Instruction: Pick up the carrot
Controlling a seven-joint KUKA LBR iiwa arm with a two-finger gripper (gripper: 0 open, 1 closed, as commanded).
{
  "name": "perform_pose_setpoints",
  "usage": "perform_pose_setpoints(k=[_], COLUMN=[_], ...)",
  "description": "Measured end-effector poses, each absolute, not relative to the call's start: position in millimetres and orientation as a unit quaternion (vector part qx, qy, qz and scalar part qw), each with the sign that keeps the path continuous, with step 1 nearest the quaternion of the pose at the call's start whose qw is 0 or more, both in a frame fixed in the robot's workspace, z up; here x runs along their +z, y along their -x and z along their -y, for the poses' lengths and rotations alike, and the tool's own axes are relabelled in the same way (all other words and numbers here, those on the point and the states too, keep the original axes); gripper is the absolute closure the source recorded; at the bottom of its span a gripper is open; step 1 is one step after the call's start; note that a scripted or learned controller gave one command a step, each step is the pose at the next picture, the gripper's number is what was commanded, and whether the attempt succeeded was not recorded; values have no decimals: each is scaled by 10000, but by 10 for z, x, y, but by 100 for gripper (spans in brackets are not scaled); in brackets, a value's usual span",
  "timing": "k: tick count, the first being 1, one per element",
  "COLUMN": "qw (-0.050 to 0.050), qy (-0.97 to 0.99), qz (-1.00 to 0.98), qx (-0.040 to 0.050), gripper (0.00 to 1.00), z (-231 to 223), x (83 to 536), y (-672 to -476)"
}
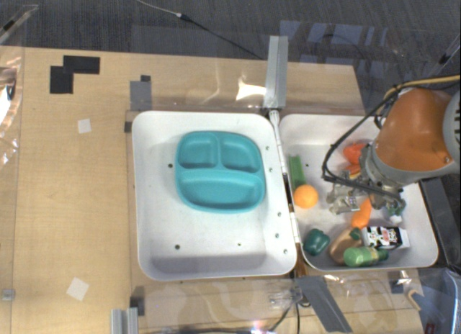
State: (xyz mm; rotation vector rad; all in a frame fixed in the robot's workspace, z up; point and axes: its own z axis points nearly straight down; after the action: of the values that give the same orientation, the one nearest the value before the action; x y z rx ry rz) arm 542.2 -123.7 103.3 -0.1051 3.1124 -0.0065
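Camera view: arm over right bin (pixel 425 250), jaws (pixel 358 201) low at the carrot (pixel 361 214), open-or-closed state can't be told. Carrot lies tilted mid-bin, near orange ball (pixel 306 196); left bin (pixel 155 250) holds teal divided plate (pixel 220 170).

arm (pixel 421 134) — orange band | grey wrist | black cables — looped

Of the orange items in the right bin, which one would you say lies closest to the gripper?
The carrot: the elongated orange piece lies directly beneath the gripper. The round orange ball sits apart to the left, and another orange item lies farther up, partly hidden by the arm.
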Motion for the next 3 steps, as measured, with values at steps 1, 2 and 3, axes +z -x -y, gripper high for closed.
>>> perform_pose_setpoints(k=[1, 2, 3], qw=[132, 187, 183], qy=[341, 363, 367], qz=[-9993, -9992, -9992], qx=[-19, -29, -27], gripper=[0, 100, 0], z=[1235, 1229, 1227], x=[1028, 1154, 1150], y=[-5419, -5456, -5454])
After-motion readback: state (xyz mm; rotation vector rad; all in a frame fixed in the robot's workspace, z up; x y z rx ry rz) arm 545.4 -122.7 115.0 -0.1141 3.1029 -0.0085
